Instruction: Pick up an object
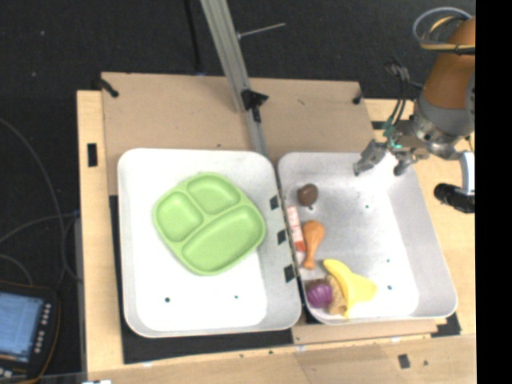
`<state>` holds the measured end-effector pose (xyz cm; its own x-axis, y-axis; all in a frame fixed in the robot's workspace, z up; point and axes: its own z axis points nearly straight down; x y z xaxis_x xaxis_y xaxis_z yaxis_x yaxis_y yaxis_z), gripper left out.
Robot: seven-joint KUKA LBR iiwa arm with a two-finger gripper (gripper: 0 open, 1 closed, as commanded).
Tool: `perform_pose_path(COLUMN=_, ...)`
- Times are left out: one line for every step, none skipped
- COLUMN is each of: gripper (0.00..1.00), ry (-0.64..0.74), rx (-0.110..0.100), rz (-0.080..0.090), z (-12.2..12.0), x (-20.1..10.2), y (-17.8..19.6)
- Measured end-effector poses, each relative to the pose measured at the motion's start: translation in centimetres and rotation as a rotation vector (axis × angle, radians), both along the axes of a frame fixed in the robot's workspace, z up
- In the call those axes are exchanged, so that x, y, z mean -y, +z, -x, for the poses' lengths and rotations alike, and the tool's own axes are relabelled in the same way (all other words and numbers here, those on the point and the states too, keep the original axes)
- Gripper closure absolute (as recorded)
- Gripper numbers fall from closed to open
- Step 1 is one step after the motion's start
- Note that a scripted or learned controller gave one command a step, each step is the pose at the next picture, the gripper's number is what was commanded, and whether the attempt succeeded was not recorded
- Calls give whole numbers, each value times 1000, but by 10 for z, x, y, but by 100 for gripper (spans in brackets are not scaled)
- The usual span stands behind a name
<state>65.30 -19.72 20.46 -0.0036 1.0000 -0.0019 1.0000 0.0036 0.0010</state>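
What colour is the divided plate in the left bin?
Light green; the divided plate shows plainly in the camera view, lying in the left bin.

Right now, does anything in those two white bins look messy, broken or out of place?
Nothing looks broken or spilled. The green divided plate sits askew in the left bin. In the right bin, the toy foods, among them a banana and a drumstick, crowd its left edge and near corner.

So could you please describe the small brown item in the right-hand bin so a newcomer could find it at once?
Start at the right bin, then follow its left wall to the row of toy food. The brown item is the farthest piece, above the orange drumstick. It alone is dark, round and stands apart; the banana and purple piece cluster at the near end.
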Motion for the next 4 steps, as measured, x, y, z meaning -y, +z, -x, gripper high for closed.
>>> perform_pose_path(gripper=0, ry=1, rx=-1, rz=1, z=0, x=0, y=0)
perform_pose_path(gripper=0, ry=-4, rx=-5, rz=0, z=1, x=9, y=-60)
perform_pose_path(gripper=0, ry=-3, rx=-3, rz=1, z=1, x=10, y=-106)
perform_pose_path(gripper=100, ry=-1, rx=2, rz=4, z=0, x=12, y=-91)
